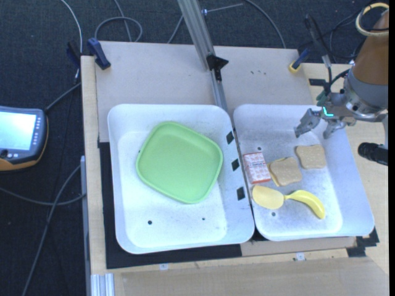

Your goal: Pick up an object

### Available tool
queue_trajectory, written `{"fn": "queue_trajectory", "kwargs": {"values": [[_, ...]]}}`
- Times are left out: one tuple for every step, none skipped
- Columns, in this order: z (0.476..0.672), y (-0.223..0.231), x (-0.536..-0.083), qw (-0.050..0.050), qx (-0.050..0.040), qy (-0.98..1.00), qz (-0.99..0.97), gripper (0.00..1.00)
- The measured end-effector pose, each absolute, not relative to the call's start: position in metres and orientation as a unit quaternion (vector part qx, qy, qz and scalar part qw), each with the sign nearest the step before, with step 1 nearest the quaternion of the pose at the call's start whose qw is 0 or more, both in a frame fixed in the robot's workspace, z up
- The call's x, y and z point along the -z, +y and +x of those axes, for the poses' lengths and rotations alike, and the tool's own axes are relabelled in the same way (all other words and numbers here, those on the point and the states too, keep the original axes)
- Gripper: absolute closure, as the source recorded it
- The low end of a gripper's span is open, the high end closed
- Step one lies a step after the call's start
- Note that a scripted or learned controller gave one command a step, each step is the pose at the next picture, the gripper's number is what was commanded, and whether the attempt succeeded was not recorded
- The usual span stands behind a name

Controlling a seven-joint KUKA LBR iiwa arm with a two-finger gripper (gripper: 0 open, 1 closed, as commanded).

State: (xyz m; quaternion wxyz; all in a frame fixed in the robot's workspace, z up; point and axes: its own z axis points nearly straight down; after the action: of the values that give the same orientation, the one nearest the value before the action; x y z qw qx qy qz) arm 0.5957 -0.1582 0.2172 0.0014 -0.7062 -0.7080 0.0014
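My gripper (318, 127) hangs over the far right part of the right bin (271, 119), fingers spread apart with nothing between them. Just below it lies a tan bread slice (311, 156), and a second bread slice (285, 171) rests to that one's left. A small red and white packet (256, 168) lies near the bin's left wall. A yellow banana (308, 202) and a pale yellow rounded piece (268, 197) sit near the front.
The left bin (123, 122) holds a green square plate (179, 161). A metal post (197, 26) rises from the back between the bins. Cables and a handheld screen (20, 135) lie off the bench at left.
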Motion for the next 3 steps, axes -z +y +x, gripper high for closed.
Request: {"fn": "queue_trajectory", "kwargs": {"values": [[0.596, -0.158, -0.217, 0.001, -0.0014, -0.708, -0.706, 0.0], [0.592, -0.167, -0.165, 0.003, -0.0027, -0.708, -0.706, 0.0], [0.601, -0.169, -0.108, 0.003, -0.0027, -0.708, -0.706, 0.0]]}}
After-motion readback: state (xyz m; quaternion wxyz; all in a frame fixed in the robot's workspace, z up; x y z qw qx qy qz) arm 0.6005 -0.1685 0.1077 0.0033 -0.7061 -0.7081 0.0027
